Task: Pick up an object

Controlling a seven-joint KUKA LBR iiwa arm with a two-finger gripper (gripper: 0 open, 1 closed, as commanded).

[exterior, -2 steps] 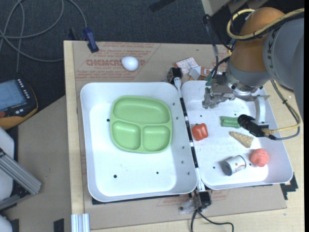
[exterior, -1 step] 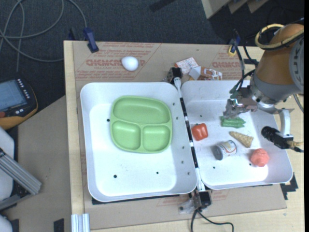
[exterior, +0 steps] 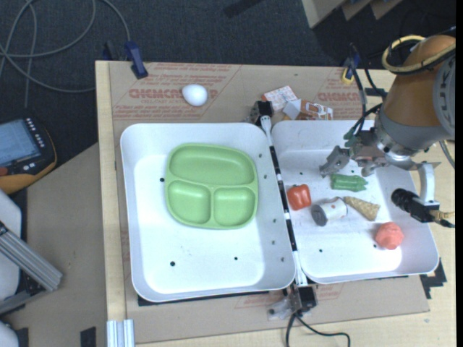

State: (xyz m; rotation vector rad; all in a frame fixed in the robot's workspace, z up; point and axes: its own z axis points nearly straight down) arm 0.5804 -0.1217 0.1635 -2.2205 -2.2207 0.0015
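Seemingly empty, gripper hangs with fingers spread just above the green piece in right bin; crowded neighbours risk a nudged, missed grasp.

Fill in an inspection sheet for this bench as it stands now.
Surface: cardboard-covered bench bearing two white bins, left bin and right bin.
Job's things: right bin holds a green item, red item, white cylinder, tan wedge, pink-red ball.
Clutter: green divided tray in left bin; white egg-like ball and small packets on the bench.
Grippers: gripper over the right bin, above the green item.
Cables: looped cable on the floor.
Surroundings: dark carpet, handheld pendant.
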